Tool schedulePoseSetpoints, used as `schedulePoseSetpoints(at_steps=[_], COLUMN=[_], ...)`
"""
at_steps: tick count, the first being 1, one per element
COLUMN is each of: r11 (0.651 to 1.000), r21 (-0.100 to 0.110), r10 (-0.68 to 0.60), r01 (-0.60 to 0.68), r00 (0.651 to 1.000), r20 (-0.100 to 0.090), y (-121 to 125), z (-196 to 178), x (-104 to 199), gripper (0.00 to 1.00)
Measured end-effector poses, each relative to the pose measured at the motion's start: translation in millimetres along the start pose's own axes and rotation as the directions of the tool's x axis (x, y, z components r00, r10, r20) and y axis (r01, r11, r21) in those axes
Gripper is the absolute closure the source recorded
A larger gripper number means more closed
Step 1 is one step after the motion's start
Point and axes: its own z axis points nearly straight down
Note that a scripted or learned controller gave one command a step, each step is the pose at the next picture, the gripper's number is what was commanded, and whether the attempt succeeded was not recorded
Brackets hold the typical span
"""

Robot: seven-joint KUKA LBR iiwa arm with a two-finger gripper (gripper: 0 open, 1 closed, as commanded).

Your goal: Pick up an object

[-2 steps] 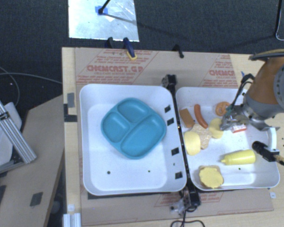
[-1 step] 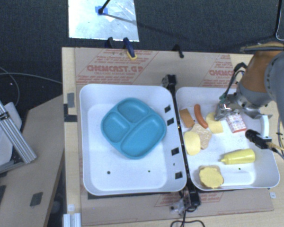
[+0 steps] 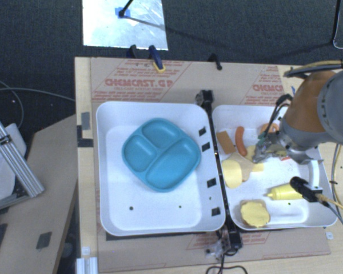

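The two-finger gripper (image 3: pixel 262 151) reaches down among play food; whether its jaws are apart I cannot tell. Just left lies a red sausage-shaped toy (image 3: pixel 240 140); grasping seems next.

Both bins (image 3: pixel 111 170) are white, the left one dotted with small black marks and holding a plain blue divided plate (image 3: pixel 161 154). In the right bin (image 3: pixel 320 218) lie a red-orange sausage (image 3: pixel 240 140), a tan bun (image 3: pixel 225 142), pale yellow pieces (image 3: pixel 233 172), a yellow round (image 3: pixel 255 213) and a yellow bottle (image 3: pixel 286 193) with a black end. The worktop (image 3: pixel 177 79) is brown cardboard with red lettering. The arm (image 3: pixel 323 113) is grey with an orange band.
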Motion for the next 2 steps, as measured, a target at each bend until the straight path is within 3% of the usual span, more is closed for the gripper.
schedulePoseSetpoints(at_steps=[1, 2], r11=[1.000, 1.000], r21=[-0.006, -0.009], r10=[-0.002, -0.008], r01=[0.002, 0.008], r00=[1.000, 1.000], r20=[0.002, 0.000], y=[-39, -23], z=[0, -103], x=[40, 98], gripper=[1.00, 1.00])
